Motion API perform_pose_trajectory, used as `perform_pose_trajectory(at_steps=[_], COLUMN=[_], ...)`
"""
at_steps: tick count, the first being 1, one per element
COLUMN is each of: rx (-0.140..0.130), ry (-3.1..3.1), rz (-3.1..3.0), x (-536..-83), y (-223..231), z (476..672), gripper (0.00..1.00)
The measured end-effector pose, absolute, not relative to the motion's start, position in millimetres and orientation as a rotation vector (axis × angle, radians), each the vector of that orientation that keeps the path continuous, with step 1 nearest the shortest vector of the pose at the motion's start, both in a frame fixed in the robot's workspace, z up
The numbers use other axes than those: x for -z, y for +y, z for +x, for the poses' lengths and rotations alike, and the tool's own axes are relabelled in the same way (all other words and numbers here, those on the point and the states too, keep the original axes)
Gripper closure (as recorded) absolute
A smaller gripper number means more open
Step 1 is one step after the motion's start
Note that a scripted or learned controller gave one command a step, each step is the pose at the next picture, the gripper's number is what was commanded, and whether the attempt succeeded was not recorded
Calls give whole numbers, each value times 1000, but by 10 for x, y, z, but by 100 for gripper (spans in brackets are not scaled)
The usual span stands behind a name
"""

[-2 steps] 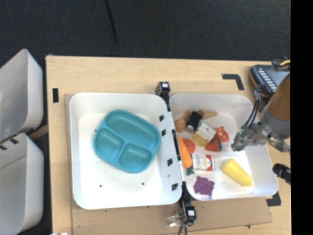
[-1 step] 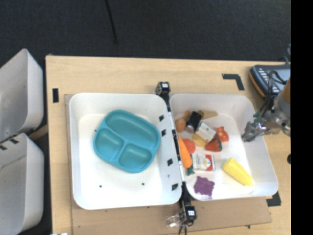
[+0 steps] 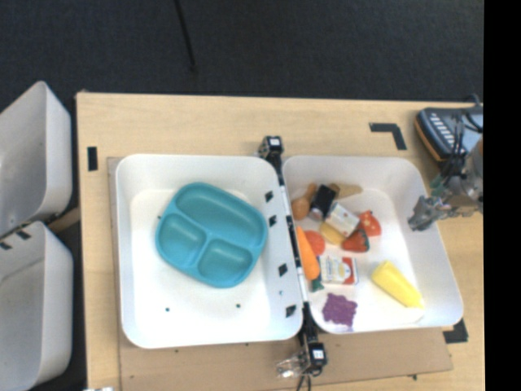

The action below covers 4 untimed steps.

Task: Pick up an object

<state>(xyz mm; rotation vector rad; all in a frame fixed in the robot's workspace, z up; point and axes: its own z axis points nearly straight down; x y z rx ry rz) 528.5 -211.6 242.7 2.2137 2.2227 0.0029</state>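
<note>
Gripper (image 3: 423,213) at right bin (image 3: 435,255) right rim, nothing held; finger state cannot tell. Yellow corn (image 3: 397,284) lies nearest, inside rim. Advice: descend centred, jaws across short axis.

no legible text, carton (image 3: 338,270) label blurred

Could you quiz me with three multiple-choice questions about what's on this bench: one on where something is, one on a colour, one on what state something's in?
1. Where is the blue tray?
A. left bin
B. right bin
C. on the bare bench

2. What colour is the grape bunch?
A. green
B. purple
C. red

3. How does the gripper stand?
A. gripping the corn
B. inside the left bin
C. at the right bin's right rim, holding nothing

Answers: 1 A, it lies alone there. 2 B, purple by the near wall. 3 C, the yellow corn lies apart from it.
</note>
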Motion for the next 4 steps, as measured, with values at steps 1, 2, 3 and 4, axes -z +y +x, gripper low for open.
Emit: perform_pose_trajectory(at_steps=[1, 2, 3, 4], rx=[-4, -4, -4, -3], ry=[2229, 2228, 2228, 2224], rz=[2211, 2212, 2213, 2214], x=[-2441, -2521, -2542, -2441], y=[-1539, -1004, -562, -175], z=[5556, 5795, 5976, 6315], gripper=[100, 100, 100, 100])
